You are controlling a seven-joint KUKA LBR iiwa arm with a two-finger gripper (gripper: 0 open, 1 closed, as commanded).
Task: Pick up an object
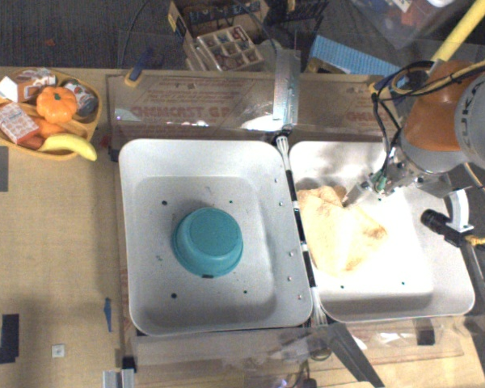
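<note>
A pale cream, floppy cloth-like object point(341, 231) with orange-tan patches lies in the right bin point(436, 285), against its left side. My gripper point(357, 195) hangs low over the bin, its tip at the object's upper edge near a peach lump point(323, 194). The arm comes in from the right, with its orange band point(436, 120) above the wrist. A teal upturned bowl point(209, 241) rests in the middle of the left bin point(145, 184).
A bowl of toy fruit and small boxes point(44, 115) sits on the bench at the far left. Cables point(392, 95) loop beside the wrist. A black knob point(440, 223) juts over the right bin's right side. Clutter and boxes point(226, 35) lie behind the bins.
</note>
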